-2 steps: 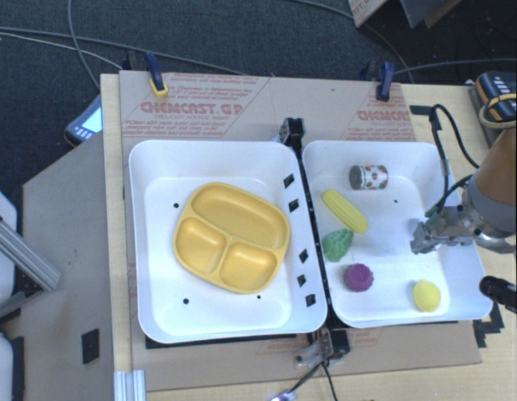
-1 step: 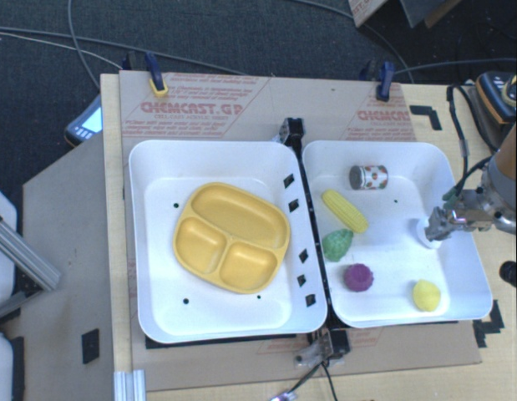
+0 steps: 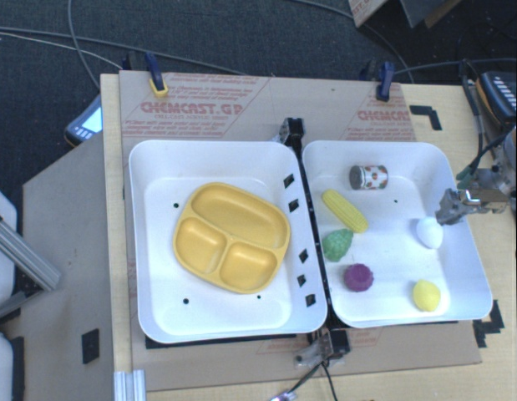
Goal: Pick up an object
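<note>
The right bin (image 3: 458, 182) holds several small things: a small can (image 3: 368, 176) lying on its side at the back, a yellow corn cob (image 3: 344, 210), a green lump (image 3: 337, 243), a purple ball (image 3: 358, 276), a yellow lemon (image 3: 426, 295) and a white egg (image 3: 428, 232). My gripper (image 3: 452, 209) reaches in over the bin's right wall, just above and to the right of the egg. Nothing shows in its grasp.
In the left bin (image 3: 149, 224) lies a yellow divided plate (image 3: 231, 236). A black divider with clips (image 3: 301, 224) runs between the bins. Clamps (image 3: 156, 80) hold the cardboard backing, and cables trail across the dark floor behind the bench.
</note>
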Controlling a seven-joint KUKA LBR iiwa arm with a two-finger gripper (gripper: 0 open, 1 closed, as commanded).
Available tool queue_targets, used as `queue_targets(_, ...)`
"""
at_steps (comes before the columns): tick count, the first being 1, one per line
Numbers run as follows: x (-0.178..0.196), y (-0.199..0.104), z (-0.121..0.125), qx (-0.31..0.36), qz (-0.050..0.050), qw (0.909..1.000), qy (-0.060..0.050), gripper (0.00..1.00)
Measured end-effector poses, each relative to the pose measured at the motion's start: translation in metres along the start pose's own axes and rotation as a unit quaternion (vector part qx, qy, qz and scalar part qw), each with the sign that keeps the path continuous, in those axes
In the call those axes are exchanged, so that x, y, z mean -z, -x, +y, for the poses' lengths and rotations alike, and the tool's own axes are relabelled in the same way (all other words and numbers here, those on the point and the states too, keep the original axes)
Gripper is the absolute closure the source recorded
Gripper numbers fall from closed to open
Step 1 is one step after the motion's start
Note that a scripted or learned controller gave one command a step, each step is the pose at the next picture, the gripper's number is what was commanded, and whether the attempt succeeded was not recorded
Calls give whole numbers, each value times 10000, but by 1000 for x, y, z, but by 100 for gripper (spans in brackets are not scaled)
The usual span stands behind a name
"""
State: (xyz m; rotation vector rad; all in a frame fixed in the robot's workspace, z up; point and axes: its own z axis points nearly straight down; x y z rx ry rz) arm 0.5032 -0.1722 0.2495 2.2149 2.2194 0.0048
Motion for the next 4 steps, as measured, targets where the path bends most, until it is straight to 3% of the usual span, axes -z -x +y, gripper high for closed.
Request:
queue_targets(1, -13, -55, 12, 22, 29, 10000, -41, 100)
queue_targets(3, -17, -172, 29, 27, 22, 10000, -24, 100)
queue_targets(4, -21, -236, 28, 25, 27, 10000, -36, 100)
